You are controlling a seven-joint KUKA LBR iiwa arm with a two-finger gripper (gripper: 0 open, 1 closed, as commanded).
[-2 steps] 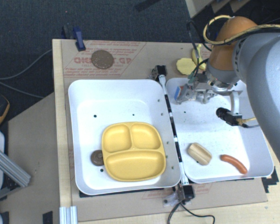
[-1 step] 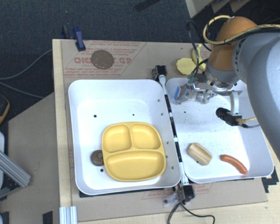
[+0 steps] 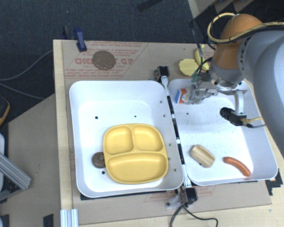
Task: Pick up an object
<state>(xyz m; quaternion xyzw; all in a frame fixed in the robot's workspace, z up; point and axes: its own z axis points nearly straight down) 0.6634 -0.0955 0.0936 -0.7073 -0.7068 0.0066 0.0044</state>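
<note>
- my tool is low in the far corner of the right bin, on the side nearest the wall it shares with the left bin.
- i cannot tell from this slanted view how far the tool is open, and i see nothing that is plainly in its hold.
- the nearest thing to go for is the small red-and-blue thing. it lies in that same far corner, just beside my tool, between it and the shared wall.
- so the move turns on this: the red-and-blue thing lies toward the view's left of the tool, very close, with the bin wall right behind it. my wrist hides part of it and i cannot tell its long axis.
- i judge the grasp is not yet made. the tool looks beside the thing rather than over it, so it would need a small shift toward the wall before closing.
- the risk, as i see it, is pushing the thing against the wall or nipping the rim.
- the tan roll and the sausage lie well apart from the tool, at the near side of the right bin. the sausage's long axis slants across the near corner.
</note>
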